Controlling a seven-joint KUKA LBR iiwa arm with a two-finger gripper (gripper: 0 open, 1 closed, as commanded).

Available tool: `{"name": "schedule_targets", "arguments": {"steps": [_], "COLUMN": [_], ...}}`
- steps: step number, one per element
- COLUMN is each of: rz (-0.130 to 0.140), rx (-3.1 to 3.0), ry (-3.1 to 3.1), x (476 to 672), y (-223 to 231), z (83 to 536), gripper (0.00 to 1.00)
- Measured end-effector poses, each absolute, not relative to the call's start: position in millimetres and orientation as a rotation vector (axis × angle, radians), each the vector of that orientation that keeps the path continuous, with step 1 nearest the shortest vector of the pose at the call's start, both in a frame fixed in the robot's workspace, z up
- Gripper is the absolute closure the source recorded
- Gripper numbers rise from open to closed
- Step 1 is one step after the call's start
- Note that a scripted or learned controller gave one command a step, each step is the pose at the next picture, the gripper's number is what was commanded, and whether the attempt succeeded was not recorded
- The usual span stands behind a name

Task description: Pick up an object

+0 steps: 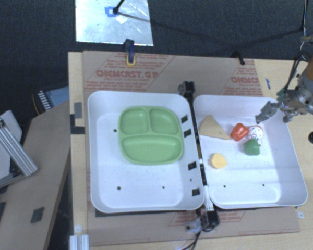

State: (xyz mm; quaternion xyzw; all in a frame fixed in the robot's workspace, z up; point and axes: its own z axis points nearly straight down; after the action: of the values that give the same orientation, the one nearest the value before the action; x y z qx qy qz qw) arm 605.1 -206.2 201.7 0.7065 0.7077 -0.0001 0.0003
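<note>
**Inspector:** Begin at the near edge and work left to right.

**Assistant:** Nearest the camera is the front rim of the left bin [146, 208], white and shallow. Inside it lies a green divided plate [150, 135], flat, well to the left of the gripper and slightly nearer the camera than it. The black clips [190, 134] run down the seam where the two bins meet.

**Inspector:** And the right bin?

**Assistant:** The right bin [250, 194] carries four small items. A tan wedge [214, 127] lies left of the gripper, near the seam. A yellow piece [218, 161] sits nearer the camera than the wedge, apart from it. An orange-red piece [239, 132] lies just below and left of the gripper, close beside a green piece [252, 147]; whether those two touch cannot be told. A white, red-speckled item sits between them, too small to identify.

**Inspector:** State of the tool?

**Assistant:** The gripper [274, 111] hangs over the bin's far right edge, fingers spread apart, nothing between them. All four items rest on the bin floor.
</note>
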Motion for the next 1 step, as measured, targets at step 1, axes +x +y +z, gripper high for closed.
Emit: {"name": "schedule_targets", "arguments": {"steps": [1], "rz": [0.000], "rx": [2.215], "ry": [2.226], "x": [610.2], "y": [-202.7], "z": [159.5], "gripper": [0.00]}}
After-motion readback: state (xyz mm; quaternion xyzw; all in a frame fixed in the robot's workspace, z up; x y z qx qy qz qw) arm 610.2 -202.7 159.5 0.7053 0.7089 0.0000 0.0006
